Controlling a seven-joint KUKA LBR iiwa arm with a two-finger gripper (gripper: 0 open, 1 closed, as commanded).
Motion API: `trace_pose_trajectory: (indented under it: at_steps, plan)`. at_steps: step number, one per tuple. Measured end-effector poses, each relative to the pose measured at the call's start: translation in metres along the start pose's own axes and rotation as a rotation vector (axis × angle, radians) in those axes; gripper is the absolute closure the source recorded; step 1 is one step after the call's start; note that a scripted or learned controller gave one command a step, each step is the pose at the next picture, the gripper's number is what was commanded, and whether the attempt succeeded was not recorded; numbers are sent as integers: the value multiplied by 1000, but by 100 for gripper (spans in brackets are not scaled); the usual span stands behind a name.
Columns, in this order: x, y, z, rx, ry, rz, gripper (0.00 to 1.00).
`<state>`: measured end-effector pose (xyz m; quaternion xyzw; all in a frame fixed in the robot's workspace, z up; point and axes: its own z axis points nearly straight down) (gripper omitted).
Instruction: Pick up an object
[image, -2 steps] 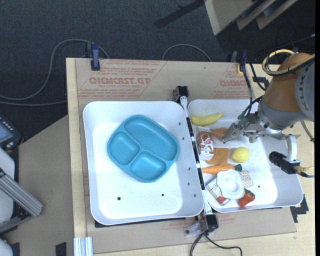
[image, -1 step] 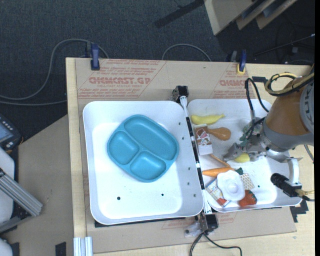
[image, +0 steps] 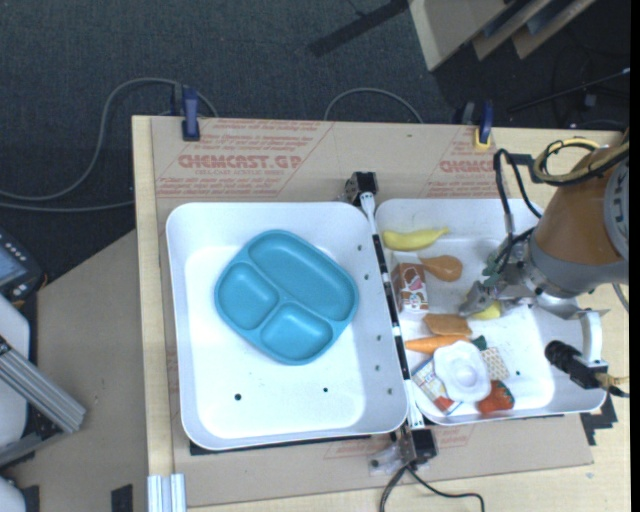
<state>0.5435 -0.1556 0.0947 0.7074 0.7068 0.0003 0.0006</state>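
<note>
The gripper (image: 487, 297) hangs over a small yellow toy (image: 487, 312); I cannot tell its state; the toy looks light, smooth, likely slippery; take it across the middle

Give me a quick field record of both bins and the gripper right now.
left bin: blue divided plate
right bin: banana, carrot, fried egg, other toy food, clustered along its left side
gripper: low in right bin, by a small yellow piece
grasp: nothing seen between the fingers
arm: over right bin's right side
</note>
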Motion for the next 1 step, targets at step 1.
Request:
trace_pose_trajectory:
  at_steps: [1]
  plan:
    - [105, 33, -96, -12, 3, -14, 100]
